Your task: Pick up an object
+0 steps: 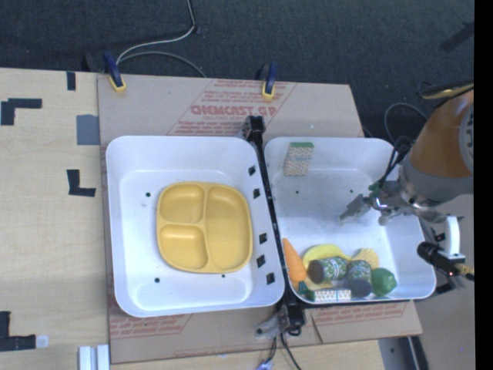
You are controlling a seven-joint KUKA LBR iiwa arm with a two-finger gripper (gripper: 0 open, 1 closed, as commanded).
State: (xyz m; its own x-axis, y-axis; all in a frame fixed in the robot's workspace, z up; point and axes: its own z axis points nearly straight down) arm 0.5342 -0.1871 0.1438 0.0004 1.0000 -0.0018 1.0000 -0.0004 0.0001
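Observation:
My gripper [368, 210] hangs over the right bin [331, 206], in its right-hand part, with the fingers [353, 209] spread open and nothing between them. Toy food lies in a cluster along that bin's near edge, below the gripper: an orange carrot [293, 260], a yellow banana [327, 252], two dark round pieces [333, 269] [359, 270], a green piece [383, 281] and a small corn piece [367, 257]. A green-and-tan sponge [298, 159] rests at the bin's far left corner.
The left bin [131, 206] holds a yellow divided plate [205, 227]. Both bins sit on a cardboard sheet [231, 106] held by two clamps at its far edge. The arm's orange band [443, 141] stands at the right.

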